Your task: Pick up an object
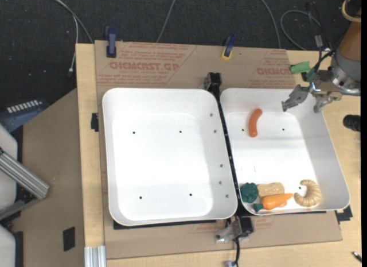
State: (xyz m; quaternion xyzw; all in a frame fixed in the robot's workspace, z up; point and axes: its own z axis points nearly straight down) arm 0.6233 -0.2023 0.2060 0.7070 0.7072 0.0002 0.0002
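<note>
While the gripper (305, 100) is positioned above the right bin's (321, 145) far edge with fingers spread and nothing between them, no pick is achieved; the orange sausage (254, 122) lies nearby.

My wrist housing (348, 68) is a rounded grey metal drum, pale and a little glossy. Above it sits a dull orange-brown band (351, 45), and higher up, a pale curved ring edge (351, 8) shows on my arm. Below the drum hangs my gripper (305, 98), built of two thin grey metal fingers (292, 99) with angular, bare tips. Beside the gripper, on the side away from my arm, a small bright green tab (300, 68) sticks out, and thin dark cables (322, 50) loop near it.
</note>
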